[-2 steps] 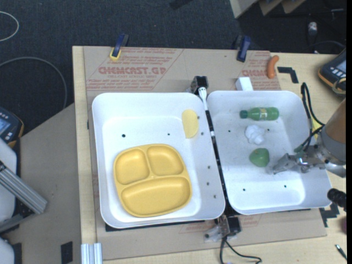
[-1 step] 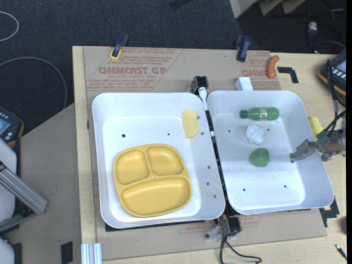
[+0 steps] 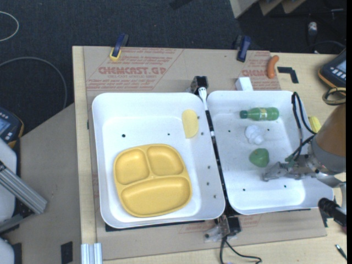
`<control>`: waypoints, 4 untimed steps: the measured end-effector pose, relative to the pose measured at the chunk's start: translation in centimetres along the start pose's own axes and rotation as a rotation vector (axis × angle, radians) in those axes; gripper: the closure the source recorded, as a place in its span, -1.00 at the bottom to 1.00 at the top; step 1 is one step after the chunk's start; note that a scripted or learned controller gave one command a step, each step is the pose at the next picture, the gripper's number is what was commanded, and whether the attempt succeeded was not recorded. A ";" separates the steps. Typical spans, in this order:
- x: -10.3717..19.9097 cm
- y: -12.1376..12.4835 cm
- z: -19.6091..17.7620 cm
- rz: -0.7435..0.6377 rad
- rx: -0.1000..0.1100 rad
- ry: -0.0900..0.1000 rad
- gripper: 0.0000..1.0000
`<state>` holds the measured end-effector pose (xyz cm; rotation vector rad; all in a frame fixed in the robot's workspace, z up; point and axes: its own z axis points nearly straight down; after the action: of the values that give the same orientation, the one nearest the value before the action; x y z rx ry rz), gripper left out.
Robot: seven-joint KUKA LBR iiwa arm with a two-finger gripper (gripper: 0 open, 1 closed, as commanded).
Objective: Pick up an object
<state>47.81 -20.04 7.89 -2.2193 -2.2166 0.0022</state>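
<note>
Green round object [image 3: 259, 158] sits in the right bin [image 3: 242, 199], mid-floor, and looks like the likeliest pick target since the gripper [image 3: 269, 175] is just beside it, low and to its right-front. The gripper is down near the bin floor with fingers pointing left toward the object; nothing shows between them, so no grasp yet. Finger gap too small and blurred to call, cannot tell whether wide or narrow. Task judged as early: approach made, closing and lifting both left to do. Nearest edge: the front wall of the right bin lies close below the gripper, so little room on that side; the right wall is under the arm [image 3: 333, 142], whose orange band sits above the wrist. Open floor lies left of the green object toward the divider between the bins, good room for a sweep there. Further back, a small clear/white lump [image 3: 254, 135] sits just behind the green object, near but apart, could get bumped on a push. Beyond that a green bottle [image 3: 259, 114] lies on its side near the back wall, well apart from the gripper. Left bin [image 3: 104, 147] holds a yellow divided tray [image 3: 152, 179] and a small yellow piece [image 3: 190, 123] near its right wall, both out of the way.
</note>
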 end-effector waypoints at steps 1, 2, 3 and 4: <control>-2.5 3.1 -9.5 -0.002 -0.015 -0.009 -1.00; 3.1 1.1 -0.1 -0.004 0.001 0.001 -1.00; -1.6 0.2 -14.5 0.002 -0.019 -0.012 -1.00; -0.7 -0.1 -1.4 0.000 0.005 0.002 -1.00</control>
<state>47.68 -20.78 9.26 -2.2155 -2.2136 0.0055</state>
